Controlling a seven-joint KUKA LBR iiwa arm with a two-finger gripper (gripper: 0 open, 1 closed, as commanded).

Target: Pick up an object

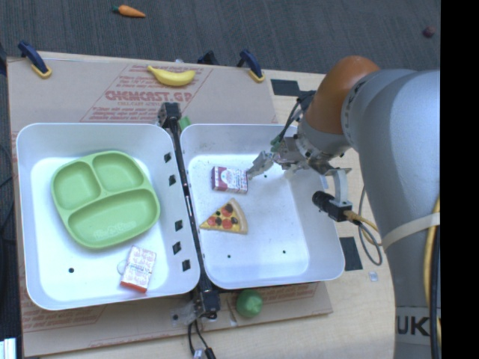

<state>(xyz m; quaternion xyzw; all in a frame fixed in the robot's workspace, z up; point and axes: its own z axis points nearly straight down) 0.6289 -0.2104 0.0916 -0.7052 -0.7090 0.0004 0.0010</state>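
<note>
Reaching from right — gripper [258, 164] (tilted low) beside maroon packet [228, 179].

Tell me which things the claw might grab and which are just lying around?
Might grab, in the claw's bin:
small maroon box
toy pizza slice

Just lying around:
green divided plate
red-and-white box
banana
green ball
carrot on the floor

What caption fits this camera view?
Arm reaches into the right bin beside a small box and toy pizza slice.
</note>
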